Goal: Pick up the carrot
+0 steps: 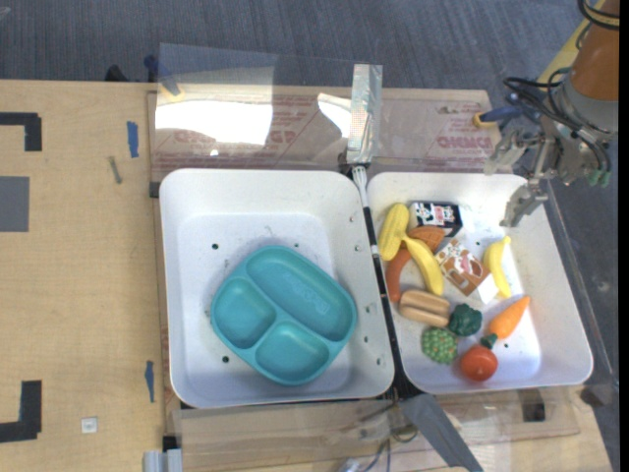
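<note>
Above the right bin's [575,357] far corner, the gripper [526,205] is hovering, finger spread indiscernible, well apart from the carrot [509,318].

The carrot [509,318] is a small orange toy piece with a tapered body. It lies flat and slanted in the right bin [565,293], near that bin's right wall, just above the red tomato [478,362].
</note>
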Robot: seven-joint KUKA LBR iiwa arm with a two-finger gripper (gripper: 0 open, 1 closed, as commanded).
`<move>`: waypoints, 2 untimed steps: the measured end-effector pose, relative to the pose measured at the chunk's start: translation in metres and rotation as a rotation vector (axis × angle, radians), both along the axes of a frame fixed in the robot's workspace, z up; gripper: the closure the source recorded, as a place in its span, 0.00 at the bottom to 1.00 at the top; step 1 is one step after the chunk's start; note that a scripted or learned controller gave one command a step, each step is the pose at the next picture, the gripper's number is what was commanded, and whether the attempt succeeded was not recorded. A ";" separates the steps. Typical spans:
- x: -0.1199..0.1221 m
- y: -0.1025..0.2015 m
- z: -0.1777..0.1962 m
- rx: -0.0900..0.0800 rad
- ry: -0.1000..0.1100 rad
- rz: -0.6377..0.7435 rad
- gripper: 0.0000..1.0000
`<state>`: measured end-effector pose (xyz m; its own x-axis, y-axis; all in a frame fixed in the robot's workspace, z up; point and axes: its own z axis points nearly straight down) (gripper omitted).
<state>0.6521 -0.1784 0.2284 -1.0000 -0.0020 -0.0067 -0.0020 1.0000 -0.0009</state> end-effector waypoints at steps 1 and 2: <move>-0.070 -0.049 -0.074 0.001 0.010 0.046 0.00; -0.146 -0.046 -0.141 0.001 0.006 -0.050 0.00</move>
